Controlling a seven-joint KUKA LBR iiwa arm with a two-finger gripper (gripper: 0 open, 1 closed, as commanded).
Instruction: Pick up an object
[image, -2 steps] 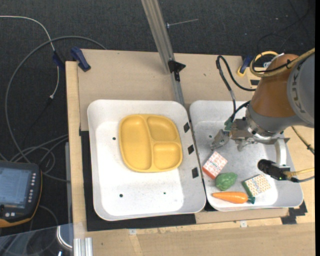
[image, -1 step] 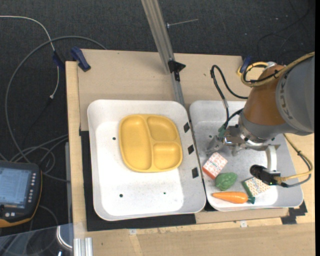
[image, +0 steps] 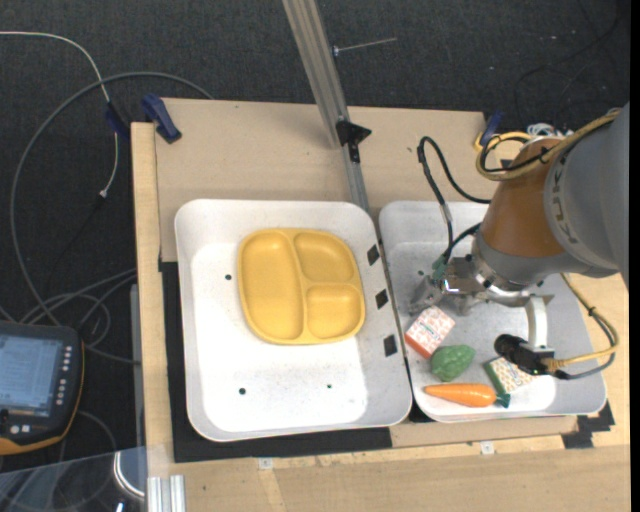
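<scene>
The grey arm with its orange band (image: 520, 215) reaches in from three o'clock over the right-hand shallow white bin (image: 400, 235). Its two-finger pincer (image: 440, 285) hangs low in that bin, pointing toward nine o'clock, just above the small red-and-white printed carton (image: 430, 331). Whether the pincer is open or closed cannot be told from this slant, and nothing is seen gripped by it.

Four loose things lie in the right bin, all toward six o'clock. There is one carton, tilted, near the bin's left wall. One green lumpy plastic vegetable (image: 452, 361) lies just beside it at four o'clock. One orange plastic carrot (image: 462, 395) lies lengthwise near the bin's front rim. One small patterned box (image: 508, 376) lies at the carrot's three o'clock end.

The left-hand shallow white bin (image: 210, 330) holds one yellow three-compartment plastic tray (image: 300, 285), set toward twelve o'clock.
</scene>
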